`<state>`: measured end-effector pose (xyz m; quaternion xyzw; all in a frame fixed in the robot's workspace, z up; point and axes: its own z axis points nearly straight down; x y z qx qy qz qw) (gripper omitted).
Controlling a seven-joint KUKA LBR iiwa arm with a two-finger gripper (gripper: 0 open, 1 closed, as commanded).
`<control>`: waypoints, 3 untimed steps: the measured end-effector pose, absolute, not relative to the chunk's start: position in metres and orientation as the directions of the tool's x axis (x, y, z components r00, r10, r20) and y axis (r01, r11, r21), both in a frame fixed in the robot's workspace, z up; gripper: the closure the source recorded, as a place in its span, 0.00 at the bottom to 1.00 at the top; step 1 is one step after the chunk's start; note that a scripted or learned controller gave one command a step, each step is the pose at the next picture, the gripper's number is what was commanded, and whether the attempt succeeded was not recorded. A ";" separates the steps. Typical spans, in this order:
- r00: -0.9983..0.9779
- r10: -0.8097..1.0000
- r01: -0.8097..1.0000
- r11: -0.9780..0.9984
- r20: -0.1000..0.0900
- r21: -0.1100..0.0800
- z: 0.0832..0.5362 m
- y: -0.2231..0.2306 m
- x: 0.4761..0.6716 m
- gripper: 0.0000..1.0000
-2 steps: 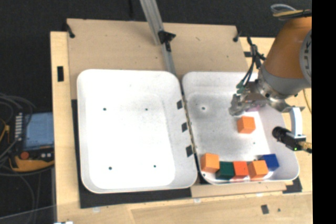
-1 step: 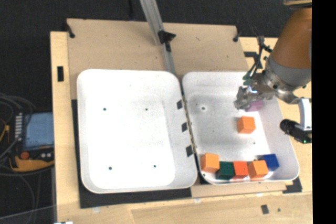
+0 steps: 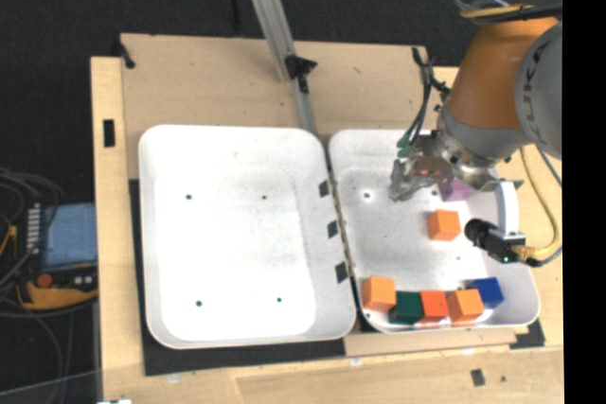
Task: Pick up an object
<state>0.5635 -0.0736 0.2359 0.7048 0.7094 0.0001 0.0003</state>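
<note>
the gripper [image 3: 409, 183] hangs low over the right bin [image 3: 379, 232] (finger state: i cannot tell), apparently approaching; next it must settle on 1 block, likely the lone orange cube [image 3: 443, 225].

I found nothing I could read. My orange band [image 3: 500, 76] carried no lettering that showed. The two white bins [image 3: 170, 156] bore only small dark dots, the coloured blocks [image 3: 443, 224] had plain faces, and the blue device [image 3: 71, 235] left of the tabletop [image 3: 218, 80] was too blurred for any label.
</note>
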 end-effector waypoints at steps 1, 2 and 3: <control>-0.007 1.000 1.000 0.007 0.001 -0.001 0.229 -0.016 0.565 1.00; -0.008 1.000 1.000 0.008 0.002 0.002 0.239 0.031 0.572 1.00; -0.008 1.000 1.000 0.008 0.001 0.001 0.236 0.074 0.582 1.00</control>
